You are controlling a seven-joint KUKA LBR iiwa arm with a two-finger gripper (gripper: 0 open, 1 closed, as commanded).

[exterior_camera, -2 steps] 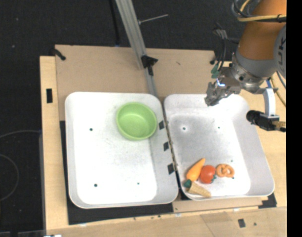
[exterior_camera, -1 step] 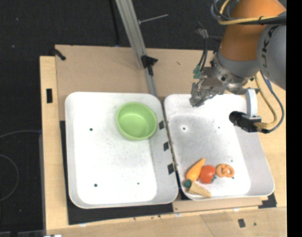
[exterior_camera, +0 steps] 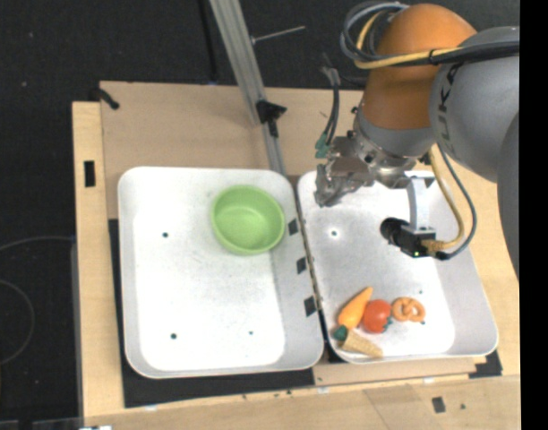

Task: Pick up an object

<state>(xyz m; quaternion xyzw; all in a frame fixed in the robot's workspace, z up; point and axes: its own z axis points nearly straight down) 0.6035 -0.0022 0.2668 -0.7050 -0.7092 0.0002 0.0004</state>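
**Jaws at the far end of the right bin, targets at the near end**

We see the gripper (exterior_camera: 332, 186) at the upper left corner of the right bin (exterior_camera: 453, 285), close to the divide between the two bins. We cannot tell whether the jaws are spread or pressed together; the view is too dark and cluttered there, and nothing shows between them.

The things we could pick up lie in a cluster at the near edge of the right bin: a carrot (exterior_camera: 354, 309), a red tomato (exterior_camera: 376, 316) touching it, a small pretzel-like piece (exterior_camera: 408, 309) just beside the tomato, and a cone-shaped piece (exterior_camera: 359, 345) at the rim below the carrot. All sit well apart from the jaws, toward the bottom of the view and slightly to the right. The green bowl (exterior_camera: 248, 219) rests in the left bin (exterior_camera: 166, 330), to the left of the jaws and nearer to them than the cluster.

The carrot's long axis runs diagonally, its narrow tip pointing up and right, its thick end down and left. The cone lies roughly along the rim, its point to the right.

We judge that grasping the carrot calls for a move along the bin's length toward the near edge, with the jaws closing across the diagonal. The tomato crowding it could spoil a clean grip.
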